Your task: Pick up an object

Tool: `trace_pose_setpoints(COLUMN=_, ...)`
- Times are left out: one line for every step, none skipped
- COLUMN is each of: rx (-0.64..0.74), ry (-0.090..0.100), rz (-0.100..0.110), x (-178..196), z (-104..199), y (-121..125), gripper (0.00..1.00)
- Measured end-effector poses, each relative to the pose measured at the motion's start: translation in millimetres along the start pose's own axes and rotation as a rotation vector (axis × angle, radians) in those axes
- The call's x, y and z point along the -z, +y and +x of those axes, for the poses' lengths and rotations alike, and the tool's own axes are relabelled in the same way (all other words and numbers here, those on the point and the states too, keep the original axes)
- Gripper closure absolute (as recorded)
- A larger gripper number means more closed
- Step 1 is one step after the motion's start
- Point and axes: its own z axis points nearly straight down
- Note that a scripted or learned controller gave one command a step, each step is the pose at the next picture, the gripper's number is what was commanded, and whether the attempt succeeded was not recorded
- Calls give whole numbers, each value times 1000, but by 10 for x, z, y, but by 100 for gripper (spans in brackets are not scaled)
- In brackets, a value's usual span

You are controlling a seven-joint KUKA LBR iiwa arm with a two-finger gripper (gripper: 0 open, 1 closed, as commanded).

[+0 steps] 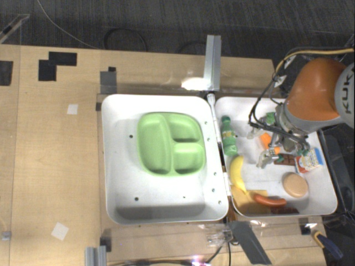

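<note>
Filling the left bin point(119, 148) is a green divided tray point(169, 143). Over the right bin point(327, 201), the arm point(316, 93) hangs with its gripper point(277, 155) low; I cannot tell whether its fingers are apart or together. Near it lie a banana point(237, 173), green bottle point(228, 134), hot dog point(269, 200), bun point(295, 185) and small packet point(310, 160).

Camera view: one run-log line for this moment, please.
arm: over right bin | end effector: low, among items, banana nearby | left bin: green divided tray
</note>
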Motion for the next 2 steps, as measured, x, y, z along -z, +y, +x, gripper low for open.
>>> trace_pose_setpoints(rx=-78, ry=19, rz=-3, x=-169, z=-267, y=-111, gripper=0)
trace_pose_setpoints(rx=-73, ry=2, rz=0, x=-11, z=-323, y=-106, gripper=100)
